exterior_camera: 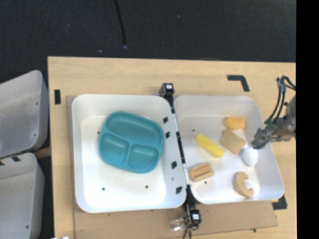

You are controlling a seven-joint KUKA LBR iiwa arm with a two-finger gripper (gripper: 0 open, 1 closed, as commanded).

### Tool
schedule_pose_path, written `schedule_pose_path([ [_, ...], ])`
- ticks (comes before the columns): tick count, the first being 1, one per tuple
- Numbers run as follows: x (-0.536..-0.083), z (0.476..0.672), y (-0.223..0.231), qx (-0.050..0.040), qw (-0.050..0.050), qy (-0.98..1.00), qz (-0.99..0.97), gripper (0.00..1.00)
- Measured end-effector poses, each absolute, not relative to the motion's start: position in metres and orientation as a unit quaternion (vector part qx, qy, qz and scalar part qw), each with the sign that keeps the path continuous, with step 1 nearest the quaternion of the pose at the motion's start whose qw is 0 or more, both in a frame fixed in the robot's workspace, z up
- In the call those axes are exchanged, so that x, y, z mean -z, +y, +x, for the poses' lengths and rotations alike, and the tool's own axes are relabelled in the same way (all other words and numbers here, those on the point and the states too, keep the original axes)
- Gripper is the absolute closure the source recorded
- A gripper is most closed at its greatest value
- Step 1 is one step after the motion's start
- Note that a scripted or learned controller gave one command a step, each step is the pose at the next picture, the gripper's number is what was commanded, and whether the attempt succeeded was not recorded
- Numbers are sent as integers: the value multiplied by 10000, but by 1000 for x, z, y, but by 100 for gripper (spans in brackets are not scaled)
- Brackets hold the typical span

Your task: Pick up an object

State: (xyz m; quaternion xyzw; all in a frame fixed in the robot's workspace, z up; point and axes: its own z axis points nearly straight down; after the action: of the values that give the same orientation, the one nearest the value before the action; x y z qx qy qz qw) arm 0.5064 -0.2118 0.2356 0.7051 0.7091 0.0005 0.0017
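Gripper (259, 139) beside white egg (249, 156), right bin (214, 103); jaws' state unclear; no readable writing.

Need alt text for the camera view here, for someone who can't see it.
The gripper sits low at the right bin's right side, beside a white egg-shaped item. That bin also holds five tan and yellow food pieces; the left bin holds a teal divided plate.

Grey gripper (260, 139), seemingly metal, with looping dark cables (280, 96)

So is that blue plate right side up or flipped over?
Right side up: the blue plate shows its three hollow compartments, lying flat in the left bin.
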Motion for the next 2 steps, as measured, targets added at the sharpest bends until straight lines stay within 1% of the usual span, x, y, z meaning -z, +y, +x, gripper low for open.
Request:
schedule_pose_path([
  [1, -232, 524, -153, -12, 4, 7100, 7042, 100],
  [2, -239, 540, -106, -8, 5, 7095, 7047, 100],
])
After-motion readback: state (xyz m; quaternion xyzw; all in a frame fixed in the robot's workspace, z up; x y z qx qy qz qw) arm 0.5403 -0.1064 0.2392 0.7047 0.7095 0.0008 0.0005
